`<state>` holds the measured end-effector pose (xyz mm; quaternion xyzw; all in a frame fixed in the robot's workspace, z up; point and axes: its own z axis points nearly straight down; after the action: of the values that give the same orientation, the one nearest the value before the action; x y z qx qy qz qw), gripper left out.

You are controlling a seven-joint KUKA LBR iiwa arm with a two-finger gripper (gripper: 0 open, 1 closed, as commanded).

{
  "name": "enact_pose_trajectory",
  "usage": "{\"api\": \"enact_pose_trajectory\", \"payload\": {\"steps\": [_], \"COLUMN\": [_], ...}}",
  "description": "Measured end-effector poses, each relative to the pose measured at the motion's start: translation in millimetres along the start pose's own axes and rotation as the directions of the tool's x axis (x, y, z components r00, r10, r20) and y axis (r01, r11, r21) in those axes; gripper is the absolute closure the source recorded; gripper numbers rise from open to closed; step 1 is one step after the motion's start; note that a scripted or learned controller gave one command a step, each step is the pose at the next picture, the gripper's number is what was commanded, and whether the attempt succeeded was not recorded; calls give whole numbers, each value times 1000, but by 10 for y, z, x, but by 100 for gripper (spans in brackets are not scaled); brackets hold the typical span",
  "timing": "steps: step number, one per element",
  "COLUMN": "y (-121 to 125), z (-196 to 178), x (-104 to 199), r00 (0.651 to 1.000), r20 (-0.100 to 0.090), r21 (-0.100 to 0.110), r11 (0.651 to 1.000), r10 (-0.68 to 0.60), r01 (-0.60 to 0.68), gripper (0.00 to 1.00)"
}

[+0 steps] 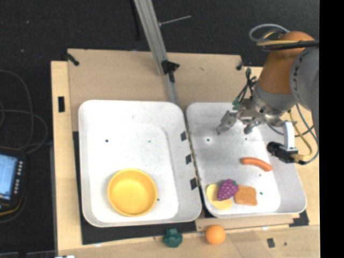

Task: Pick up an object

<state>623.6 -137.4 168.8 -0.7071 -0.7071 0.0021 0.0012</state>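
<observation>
Camera view shows no legible writing; the fingers [236,124] hang spread apart, holding nothing, above the right bin [215,155].

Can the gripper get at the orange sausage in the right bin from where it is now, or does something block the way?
Probably yes. The gripper hangs over the right bin, and the sausage lies alone on bare floor just nearer the camera. The grapes and the bread piece lie apart from it.

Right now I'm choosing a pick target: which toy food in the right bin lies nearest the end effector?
The orange hot dog, lying alone mid-bin below the end effector; the purple grapes and the others cluster at the front edge.
</observation>
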Motion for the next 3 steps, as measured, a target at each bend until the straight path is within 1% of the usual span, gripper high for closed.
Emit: {"api": "enact_pose_trajectory", "payload": {"steps": [1,2,3], "y": [-47,-49,-34], "z": [430,692,561], "x": [13,1,-7], "r00": [1000,1000,1000], "r20": [0,1,0], "r21": [-1,-3,-9], "r11": [1000,1000,1000], "r10": [1,2,7], "r01": [-1,-2,-7], "gripper": [0,0,100]}}
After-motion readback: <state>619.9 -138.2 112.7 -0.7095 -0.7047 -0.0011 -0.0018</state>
